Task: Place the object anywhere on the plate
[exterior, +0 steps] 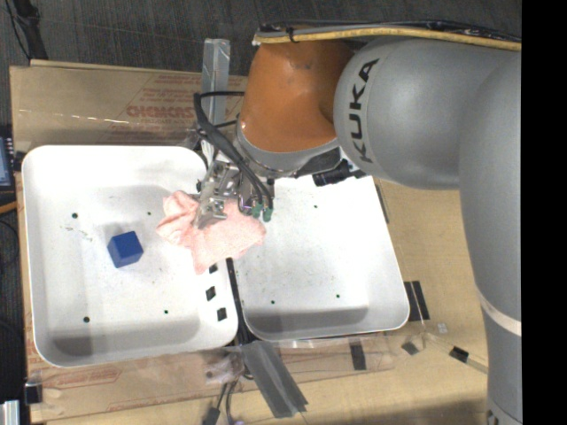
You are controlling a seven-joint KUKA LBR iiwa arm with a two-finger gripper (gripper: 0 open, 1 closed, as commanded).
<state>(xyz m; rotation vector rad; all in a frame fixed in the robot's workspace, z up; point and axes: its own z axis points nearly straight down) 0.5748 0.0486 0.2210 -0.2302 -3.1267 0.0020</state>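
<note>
**Cloth draped over the divide, gripper right above it**

While the grey arm with its orange band reaches in from three o'clock, its two-finger gripper (215, 204) sits at the centre of the view, directly over the crumpled pink cloth (213, 228). That cloth lies across the seam between the two shallow white bins: most of it rests in the left bin (53, 237) at that bin's three o'clock edge, and one corner spills toward the right bin (354, 264). A small blue cube (126, 248) sits in the left bin, well apart from the cloth at about nine o'clock from it.

Whether the jaws are wide, narrow or pinching fabric cannot be told from this slanted view; the metal fingertips merge with the folds beneath them, so no grasp can be claimed.

No plate is recognisable on the bench, so which object the task means is a judgement: the cloth seems the likelier one, being the thing under the tool. Its long axis runs roughly from ten o'clock to four o'clock, and its bulk lies toward six o'clock from the fingertips. The coming move turns on that offset. If the fingers are not yet on fabric, a short descent with a slight shift toward six o'clock would meet the thickest fold.
</note>
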